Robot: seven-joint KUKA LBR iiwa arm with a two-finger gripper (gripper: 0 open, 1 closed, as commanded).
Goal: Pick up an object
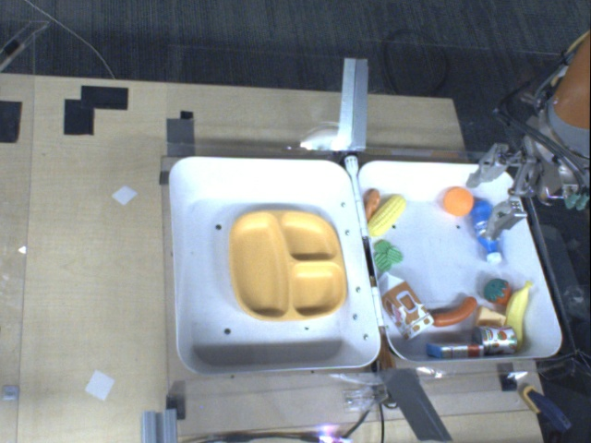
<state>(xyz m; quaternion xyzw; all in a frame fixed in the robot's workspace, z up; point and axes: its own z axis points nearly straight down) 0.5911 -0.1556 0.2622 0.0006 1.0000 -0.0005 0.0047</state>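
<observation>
Above the right bin's far-right corner, my gripper hangs with its 2 fingers spread wide, holding nothing. Just beneath it lie an orange ball and a blue bottle. Left bin carries 1 yellow tray.

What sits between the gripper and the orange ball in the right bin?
Nothing visible. The gripper hangs over the right bin's upper right corner, and the orange ball lies just to its left in the camera view with bare bin floor around it. The blue bottle sits close by, beside the ball, not across the path.
</observation>
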